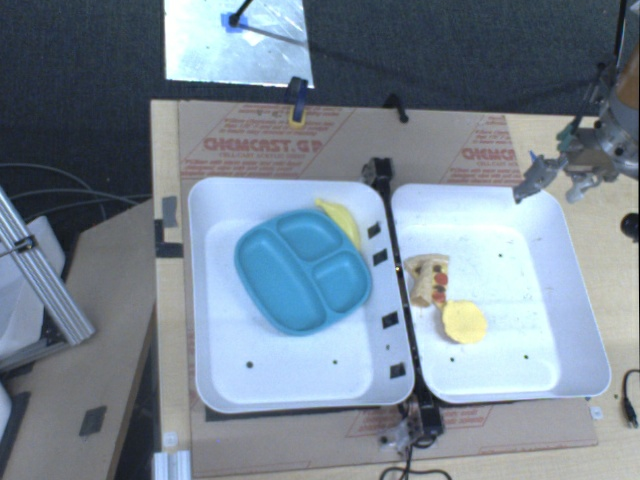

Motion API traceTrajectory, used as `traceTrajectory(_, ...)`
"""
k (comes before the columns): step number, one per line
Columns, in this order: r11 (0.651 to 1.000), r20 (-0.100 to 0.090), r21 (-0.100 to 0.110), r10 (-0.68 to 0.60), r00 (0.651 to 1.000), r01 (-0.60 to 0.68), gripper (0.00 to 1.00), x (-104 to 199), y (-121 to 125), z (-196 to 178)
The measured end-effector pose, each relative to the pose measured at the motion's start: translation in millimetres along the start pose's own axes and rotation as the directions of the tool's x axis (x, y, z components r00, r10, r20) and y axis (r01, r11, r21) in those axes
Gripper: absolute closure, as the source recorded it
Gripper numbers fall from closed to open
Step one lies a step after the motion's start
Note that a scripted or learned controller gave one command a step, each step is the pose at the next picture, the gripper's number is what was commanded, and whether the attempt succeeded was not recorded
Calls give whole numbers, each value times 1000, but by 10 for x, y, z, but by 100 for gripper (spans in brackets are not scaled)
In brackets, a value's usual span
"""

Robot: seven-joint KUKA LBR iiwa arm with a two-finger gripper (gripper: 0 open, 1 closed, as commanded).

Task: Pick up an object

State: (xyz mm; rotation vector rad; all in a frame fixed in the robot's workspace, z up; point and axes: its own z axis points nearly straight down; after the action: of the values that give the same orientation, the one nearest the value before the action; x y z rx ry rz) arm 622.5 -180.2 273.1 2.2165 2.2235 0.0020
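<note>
In the right bin (540,268) a toy pizza slice (429,280) lies near the left wall, with a round yellow piece (465,322) just below it. A blue divided plate (301,269) sits in the left bin (220,298), and a yellow banana (341,220) peeks out behind its far edge. My gripper (552,184) hangs over the right bin's far right corner, well away from the pizza slice; its two fingers stand apart with nothing between them.
A black divider with clips (392,268) runs between the bins. Cardboard (330,138) lies under both bins. A silver sheet (237,28) lies at the back left, and metal framing (30,278) stands at the far left.
</note>
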Motion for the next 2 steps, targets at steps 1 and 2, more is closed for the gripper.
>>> traceTrajectory(1,1000,-3,2,-7,1000,7,0,776,301,1070)
traceTrajectory(2,1000,0,-1,-4,1000,4,0,1455,473,878)
